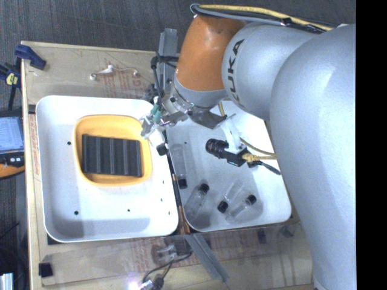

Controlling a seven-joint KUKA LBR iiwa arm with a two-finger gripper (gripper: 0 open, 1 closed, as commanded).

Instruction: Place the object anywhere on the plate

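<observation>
Arm [266,71] spans the right bin [275,213] where clear vials [196,199] lie, yellow plate [112,125] sits in the left bin [57,162], pincer [152,121] at the plate's right rim, grip state unreadable; carry-over step likely, next needs release over plate.

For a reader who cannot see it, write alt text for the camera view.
A grey arm's gripper hovers by the right rim of a yellow plate in the left bin. The right bin holds clear vials.
</observation>
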